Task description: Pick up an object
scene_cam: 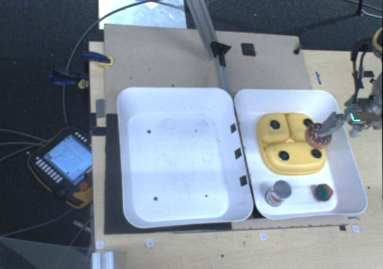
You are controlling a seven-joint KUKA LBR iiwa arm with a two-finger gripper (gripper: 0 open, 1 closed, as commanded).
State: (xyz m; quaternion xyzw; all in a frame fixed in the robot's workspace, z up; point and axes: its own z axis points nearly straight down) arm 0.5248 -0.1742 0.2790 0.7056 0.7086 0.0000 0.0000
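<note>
Pincer point(320, 132) over lumpy yellow slab point(290, 144)

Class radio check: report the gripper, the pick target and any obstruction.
Gripper low over right white bin, at brown ring-shaped object. Ring rests on large yellow moulded block. Grasp unconfirmed.

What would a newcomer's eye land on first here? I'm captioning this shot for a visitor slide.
The big yellow moulded piece with dark round spots, lying in the right bin, stands out most against the white. At its right edge the gripper reaches in beside a small brown ring-shaped object. Near the bin's front sit a small silver can and a little green object.
</note>
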